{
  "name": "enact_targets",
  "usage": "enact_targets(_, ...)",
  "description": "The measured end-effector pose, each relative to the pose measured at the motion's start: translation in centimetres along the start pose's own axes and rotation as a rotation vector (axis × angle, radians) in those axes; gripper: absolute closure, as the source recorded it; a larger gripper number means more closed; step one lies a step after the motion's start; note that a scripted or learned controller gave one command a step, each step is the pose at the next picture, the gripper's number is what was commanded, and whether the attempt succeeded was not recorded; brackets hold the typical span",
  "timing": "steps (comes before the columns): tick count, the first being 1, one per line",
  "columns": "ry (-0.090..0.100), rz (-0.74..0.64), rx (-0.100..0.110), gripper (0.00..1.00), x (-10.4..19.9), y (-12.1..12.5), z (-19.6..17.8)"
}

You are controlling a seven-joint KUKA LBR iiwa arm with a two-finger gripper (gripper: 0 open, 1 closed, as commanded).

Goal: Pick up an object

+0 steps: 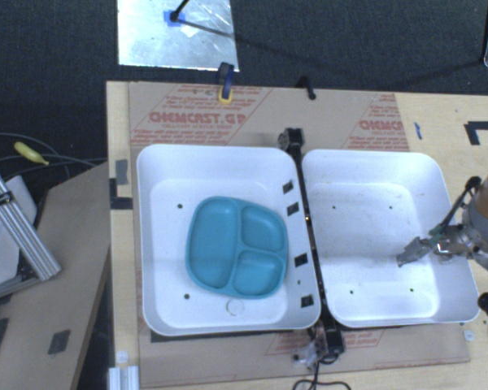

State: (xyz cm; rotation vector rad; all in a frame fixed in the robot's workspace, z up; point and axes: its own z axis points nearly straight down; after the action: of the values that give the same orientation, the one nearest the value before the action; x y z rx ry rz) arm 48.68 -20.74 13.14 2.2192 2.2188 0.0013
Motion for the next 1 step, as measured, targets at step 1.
enact_targets(1,-0.001,-0.002,-0.003,1.0,0.06,0.14,-1.02)
